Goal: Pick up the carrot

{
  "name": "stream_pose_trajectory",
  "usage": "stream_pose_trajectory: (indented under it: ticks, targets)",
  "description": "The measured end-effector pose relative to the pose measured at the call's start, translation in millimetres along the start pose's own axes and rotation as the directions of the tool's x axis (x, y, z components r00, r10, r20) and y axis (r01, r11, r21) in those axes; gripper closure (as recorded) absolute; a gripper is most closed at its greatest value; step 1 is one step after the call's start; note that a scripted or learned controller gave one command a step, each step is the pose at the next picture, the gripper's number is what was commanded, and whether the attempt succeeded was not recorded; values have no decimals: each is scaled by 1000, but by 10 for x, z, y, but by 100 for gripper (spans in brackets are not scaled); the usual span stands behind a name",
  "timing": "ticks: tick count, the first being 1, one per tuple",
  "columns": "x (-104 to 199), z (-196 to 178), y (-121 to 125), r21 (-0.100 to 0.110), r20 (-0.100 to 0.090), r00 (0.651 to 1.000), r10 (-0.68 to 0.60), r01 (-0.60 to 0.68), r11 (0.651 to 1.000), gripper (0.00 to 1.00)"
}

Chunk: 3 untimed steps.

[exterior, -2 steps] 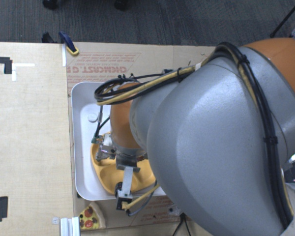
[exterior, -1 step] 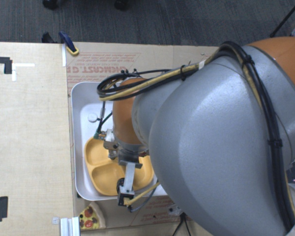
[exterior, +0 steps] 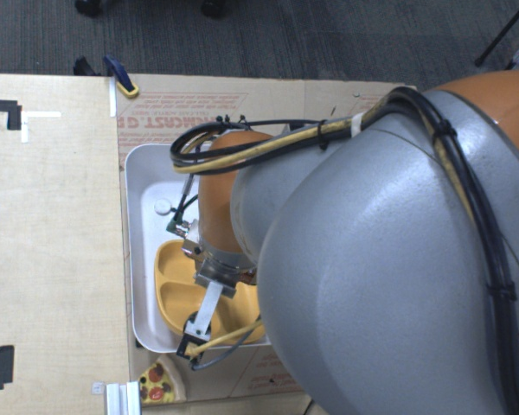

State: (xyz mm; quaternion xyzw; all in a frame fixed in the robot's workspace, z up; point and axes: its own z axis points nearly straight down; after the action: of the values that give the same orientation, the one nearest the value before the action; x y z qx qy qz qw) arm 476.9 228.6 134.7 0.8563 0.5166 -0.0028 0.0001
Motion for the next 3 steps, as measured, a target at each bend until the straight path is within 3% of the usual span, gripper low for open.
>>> stream_pose_trajectory:
  ticks: [1, 2, 3]
  targets:
    - [-38, -260, 25, -1, 1, 933, 360, -360, 933, 100]
    - [-4, -342, 13, -1, -3, 681, 733, -733, 681, 100]
    - [149, 399, 401, -6, 1, 827, 563, -563, 827, 100]
